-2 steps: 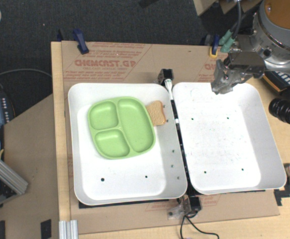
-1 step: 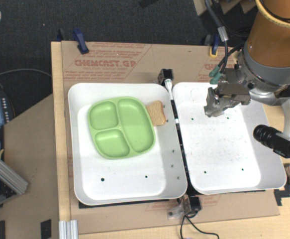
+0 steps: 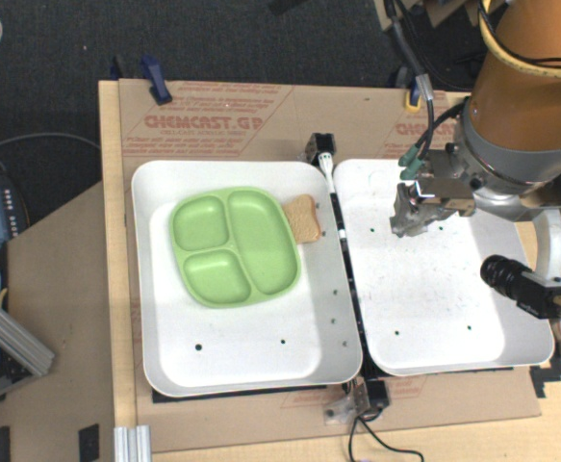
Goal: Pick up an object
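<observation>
Jaws (image 3: pixel 413 221) hang over the right bin (image 3: pixel 453 306), whether parted or closed I cannot tell. Left of centre, a small tan sponge (image 3: pixel 303 218) touches a green plate (image 3: pixel 234 246); likely soft, best pinched across its narrow sides.

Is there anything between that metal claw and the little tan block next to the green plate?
Only the raised rims where the two bins meet. The gripper sits over the right bin; the tan block lies in the left bin, beside the green plate.
</observation>
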You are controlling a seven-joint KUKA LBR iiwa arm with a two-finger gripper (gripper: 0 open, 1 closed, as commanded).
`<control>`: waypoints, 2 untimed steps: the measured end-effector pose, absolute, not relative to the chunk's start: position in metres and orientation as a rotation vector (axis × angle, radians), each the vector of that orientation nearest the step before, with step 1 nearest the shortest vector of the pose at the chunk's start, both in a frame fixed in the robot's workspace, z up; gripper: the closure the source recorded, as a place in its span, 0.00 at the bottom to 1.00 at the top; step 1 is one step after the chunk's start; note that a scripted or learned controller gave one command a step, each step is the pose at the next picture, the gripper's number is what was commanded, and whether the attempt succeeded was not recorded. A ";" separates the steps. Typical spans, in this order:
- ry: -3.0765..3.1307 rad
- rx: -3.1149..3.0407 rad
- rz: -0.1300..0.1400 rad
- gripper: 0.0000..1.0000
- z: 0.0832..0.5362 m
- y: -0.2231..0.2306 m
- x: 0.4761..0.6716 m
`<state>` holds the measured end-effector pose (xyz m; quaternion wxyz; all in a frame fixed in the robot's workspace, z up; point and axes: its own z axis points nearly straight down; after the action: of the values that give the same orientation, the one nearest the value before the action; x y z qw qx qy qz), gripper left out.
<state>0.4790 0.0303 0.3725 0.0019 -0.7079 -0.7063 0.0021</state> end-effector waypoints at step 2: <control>-2.224 -2.223 -0.005 1.00 0.415 0.083 0.480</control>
<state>0.4796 0.0827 0.4154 -0.0013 -0.7070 -0.7072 -0.0017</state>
